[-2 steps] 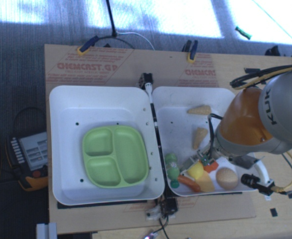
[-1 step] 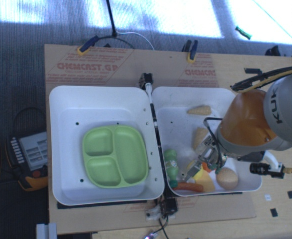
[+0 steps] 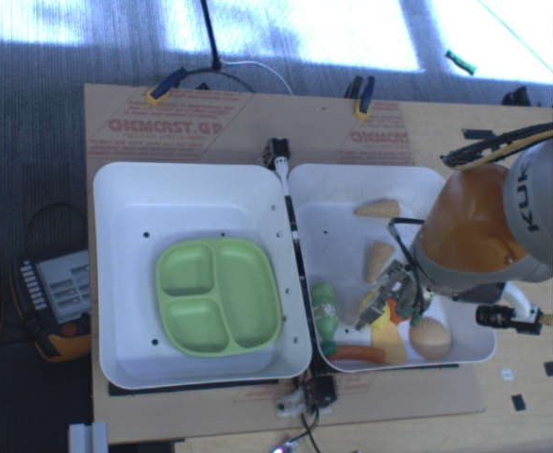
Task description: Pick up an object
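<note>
Big picture first: two white bins on the bench, the left bin [image 3: 125,206] carrying a green divided plate [image 3: 220,295], the right bin [image 3: 338,182] holding the toy food. The arm [image 3: 475,225] is over the right bin, wrist low near the front corner. The gripper [image 3: 388,302] sits right above a yellow piece [image 3: 387,336]; whether its fingers are spread or pressed together, I cannot tell, the wrist hides too much. Nothing visibly sits between them, so I'd call the pick not yet made.

Candidates around it: a tan round piece [image 3: 430,338] just beside the yellow one, an orange carrot-like piece [image 3: 357,353] along the front wall, a green vegetable [image 3: 325,308] toward the divider, a pale wedge [image 3: 378,258] mid-bin, another wedge [image 3: 377,209] near the back. By my read, closing and lifting remain.
</note>
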